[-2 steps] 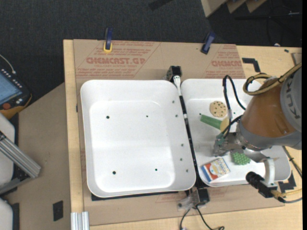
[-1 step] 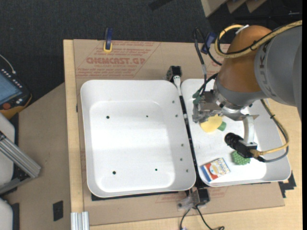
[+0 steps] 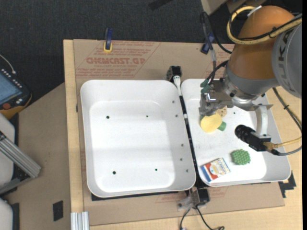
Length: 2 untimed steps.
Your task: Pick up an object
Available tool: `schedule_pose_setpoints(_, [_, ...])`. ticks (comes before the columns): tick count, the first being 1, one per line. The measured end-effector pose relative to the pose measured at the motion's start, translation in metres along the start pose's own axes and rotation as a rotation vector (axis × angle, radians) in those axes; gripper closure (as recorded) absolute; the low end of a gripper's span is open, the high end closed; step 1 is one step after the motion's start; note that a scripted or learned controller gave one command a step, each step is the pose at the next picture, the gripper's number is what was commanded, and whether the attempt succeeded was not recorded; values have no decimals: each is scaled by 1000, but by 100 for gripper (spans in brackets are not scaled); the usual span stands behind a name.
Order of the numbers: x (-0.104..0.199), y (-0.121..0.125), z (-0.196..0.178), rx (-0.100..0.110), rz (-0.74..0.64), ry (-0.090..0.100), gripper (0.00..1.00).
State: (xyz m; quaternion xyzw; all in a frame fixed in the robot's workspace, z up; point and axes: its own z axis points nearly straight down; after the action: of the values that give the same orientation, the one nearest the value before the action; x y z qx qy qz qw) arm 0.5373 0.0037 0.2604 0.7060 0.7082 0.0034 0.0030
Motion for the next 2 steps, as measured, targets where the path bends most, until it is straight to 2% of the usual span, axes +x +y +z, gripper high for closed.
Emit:
schedule_pose_setpoints(1, [79,-14,-59,2,-7,4,100])
schedule_pose_setpoints(2, [52,-59,-72,12,5,0,100])
